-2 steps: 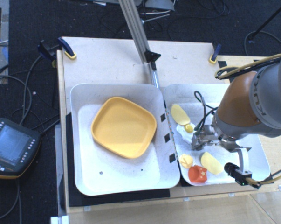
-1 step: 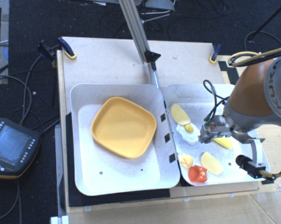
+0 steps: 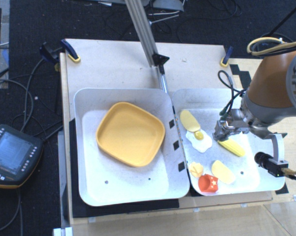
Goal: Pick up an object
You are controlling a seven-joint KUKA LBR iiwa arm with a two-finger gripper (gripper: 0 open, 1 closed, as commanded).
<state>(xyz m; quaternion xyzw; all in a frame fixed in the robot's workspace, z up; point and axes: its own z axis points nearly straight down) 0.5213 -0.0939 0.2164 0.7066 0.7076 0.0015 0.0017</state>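
The right bin (image 3: 251, 181) holds several toy foods. A fried egg (image 3: 199, 139) lies beside a pale yellow oval piece (image 3: 189, 120). Nearer the front are a yellow wedge (image 3: 223, 171), a small yellow chunk (image 3: 196, 169) and a red piece (image 3: 208, 183). A long yellow piece (image 3: 233, 147) lies slantwise in the middle of the bin. My gripper (image 3: 225, 131) hangs low just above and to the left of that long piece's upper end, and the wrist hides how it stands.
A large yellow square plate (image 3: 130, 133) sits in the left bin (image 3: 89, 181). A slanted metal pole (image 3: 144, 28) rises from the divider between the bins. Black cables and a black fitting (image 3: 268, 163) hang off the arm over the right bin's right side.
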